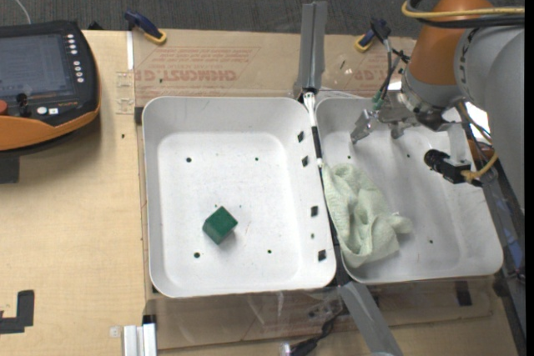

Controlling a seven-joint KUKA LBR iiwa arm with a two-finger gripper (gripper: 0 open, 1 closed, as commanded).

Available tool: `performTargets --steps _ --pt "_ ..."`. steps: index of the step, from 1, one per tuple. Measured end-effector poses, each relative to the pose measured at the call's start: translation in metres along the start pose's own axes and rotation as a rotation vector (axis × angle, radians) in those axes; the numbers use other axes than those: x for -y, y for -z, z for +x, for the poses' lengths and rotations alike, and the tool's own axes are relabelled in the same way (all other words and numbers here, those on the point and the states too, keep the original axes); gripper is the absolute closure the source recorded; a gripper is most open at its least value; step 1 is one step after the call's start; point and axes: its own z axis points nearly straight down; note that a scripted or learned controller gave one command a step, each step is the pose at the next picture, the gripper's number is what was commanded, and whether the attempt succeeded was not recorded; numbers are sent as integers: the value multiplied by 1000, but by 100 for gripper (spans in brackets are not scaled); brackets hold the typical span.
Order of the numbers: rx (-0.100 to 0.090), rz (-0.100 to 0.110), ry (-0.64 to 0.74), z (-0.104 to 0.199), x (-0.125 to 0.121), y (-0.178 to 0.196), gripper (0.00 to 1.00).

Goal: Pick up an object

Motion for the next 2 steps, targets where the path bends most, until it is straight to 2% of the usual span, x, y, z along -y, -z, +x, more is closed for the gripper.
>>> performTargets --steps 1,2 --pt "1 -2 -1 -1 0 10 100" --pt "-1 3 20 77 -8 99 100"
